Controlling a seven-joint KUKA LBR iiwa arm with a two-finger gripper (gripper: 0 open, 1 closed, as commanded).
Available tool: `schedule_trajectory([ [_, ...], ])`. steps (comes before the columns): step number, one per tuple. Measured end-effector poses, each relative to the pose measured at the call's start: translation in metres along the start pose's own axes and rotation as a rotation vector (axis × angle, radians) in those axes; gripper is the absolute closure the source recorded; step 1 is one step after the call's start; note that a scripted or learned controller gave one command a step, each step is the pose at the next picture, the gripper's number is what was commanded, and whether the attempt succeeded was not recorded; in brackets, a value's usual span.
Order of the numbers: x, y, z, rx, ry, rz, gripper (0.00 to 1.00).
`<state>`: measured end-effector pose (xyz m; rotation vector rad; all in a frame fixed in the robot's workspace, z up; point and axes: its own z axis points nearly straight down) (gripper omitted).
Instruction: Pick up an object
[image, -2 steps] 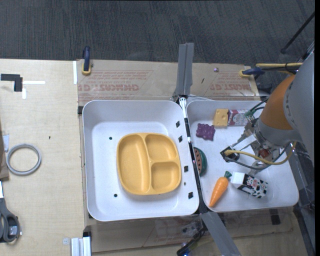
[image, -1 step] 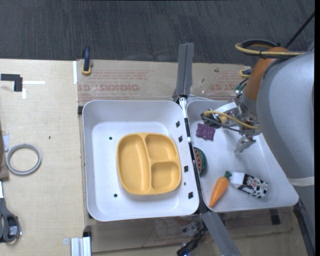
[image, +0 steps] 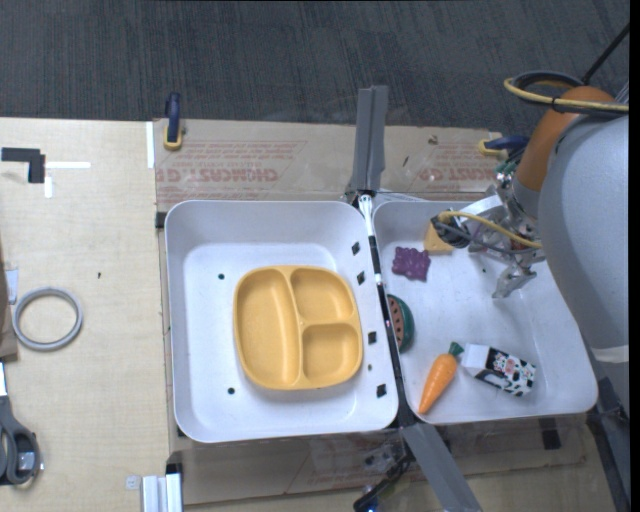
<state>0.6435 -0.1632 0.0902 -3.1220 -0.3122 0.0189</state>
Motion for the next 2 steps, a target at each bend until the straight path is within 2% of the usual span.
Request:
schedule_trajectory([
  [1, 0.001, 0.036, -0.001, 0.002, 0.002, -0.003, 0.00],
  [2, 0.000, 0.047, -0.001, 0.022, -0.003, -0.056, 0.00],
])
